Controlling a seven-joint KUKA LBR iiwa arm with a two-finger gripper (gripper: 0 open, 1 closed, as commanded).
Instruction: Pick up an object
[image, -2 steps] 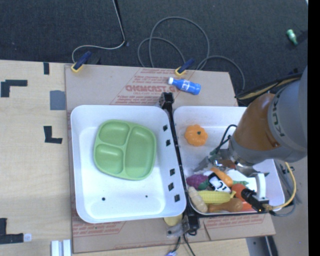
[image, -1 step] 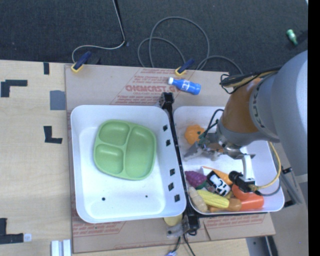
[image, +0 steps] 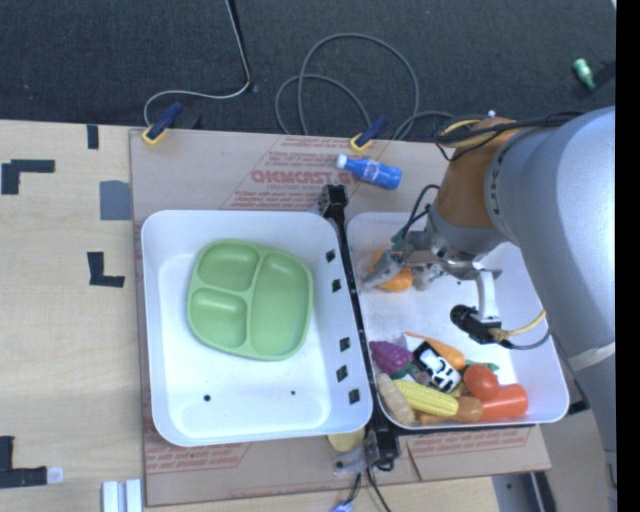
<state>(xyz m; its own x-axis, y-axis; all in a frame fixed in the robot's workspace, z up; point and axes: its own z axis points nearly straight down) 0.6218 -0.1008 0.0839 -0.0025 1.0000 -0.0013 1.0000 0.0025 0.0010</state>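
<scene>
I have the arm (image: 545, 190) reaching in from the right, its end effector (image: 408, 262) down in the far left part of the right bin (image: 540, 300). It sits right at an orange piece (image: 392, 278), apparently touching it, but the wrist hides the tips, so I cannot tell whether it is open, closed or gripping anything.

The rest of the toy food is heaped along the near edge of that bin: a purple piece (image: 390, 353), corn (image: 428, 399), a tomato (image: 481, 381), a carrot (image: 441, 350) and a black-and-white item (image: 437, 367). The left bin (image: 165, 330) carries a green plate (image: 250, 299). A blue bottle (image: 370, 171) lies on the desk (image: 60, 330) beyond the bins.

I judge we are at the grasp itself, with the orange piece as the target. The next move calls for a sure closure on it, then a straight lift clear of the bin wall. The piece lies near the divider, so it could slip.
</scene>
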